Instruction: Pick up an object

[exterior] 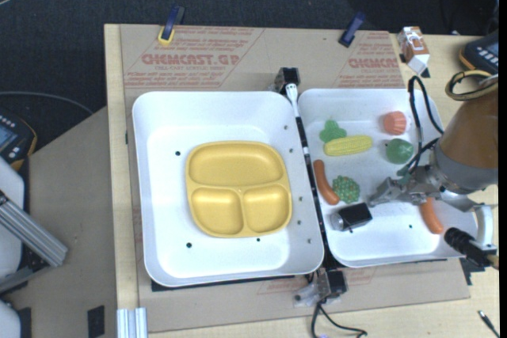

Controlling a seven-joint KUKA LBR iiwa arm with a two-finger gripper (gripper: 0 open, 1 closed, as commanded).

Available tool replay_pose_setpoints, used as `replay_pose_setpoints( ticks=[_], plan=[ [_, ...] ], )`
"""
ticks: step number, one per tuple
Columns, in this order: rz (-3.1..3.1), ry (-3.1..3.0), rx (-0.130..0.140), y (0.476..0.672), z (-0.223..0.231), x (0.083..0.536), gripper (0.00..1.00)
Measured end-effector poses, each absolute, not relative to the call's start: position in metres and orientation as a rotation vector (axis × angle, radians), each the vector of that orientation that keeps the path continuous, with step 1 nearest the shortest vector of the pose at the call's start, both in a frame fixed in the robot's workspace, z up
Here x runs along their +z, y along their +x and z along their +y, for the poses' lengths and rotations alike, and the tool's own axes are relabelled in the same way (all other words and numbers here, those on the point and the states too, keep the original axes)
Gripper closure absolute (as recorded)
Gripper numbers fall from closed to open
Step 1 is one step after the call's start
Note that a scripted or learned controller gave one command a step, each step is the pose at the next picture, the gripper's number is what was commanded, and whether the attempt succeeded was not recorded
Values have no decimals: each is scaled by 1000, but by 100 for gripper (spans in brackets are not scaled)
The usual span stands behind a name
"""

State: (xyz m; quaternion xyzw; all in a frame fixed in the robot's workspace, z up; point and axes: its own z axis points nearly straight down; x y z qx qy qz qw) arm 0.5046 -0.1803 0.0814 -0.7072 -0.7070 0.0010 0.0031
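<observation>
Gripper [354,215] low in right bin [380,249], near its front-left corner; whether it is open or closed: cannot tell from this view. No object seen held. Toy broccoli [345,187] just behind gripper, red sausage [323,181] beside it to left. Corn cob [348,145] and green leafy toy [332,130] farther back. Green pepper [398,150] and tomato [394,123] back-right. Orange carrot [432,218] right of gripper, under arm. Yellow divided plate [238,187] in left bin [150,170], well left of gripper.
</observation>
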Motion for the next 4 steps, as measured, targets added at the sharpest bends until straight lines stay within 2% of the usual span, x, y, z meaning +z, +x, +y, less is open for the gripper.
replay_pose_setpoints(
  ticks=[1,4],
  plan=[
    [-2221,-2223,-1,506,-181,95,100],
    [-2229,-2225,-4,508,-172,228,100]
  ],
)
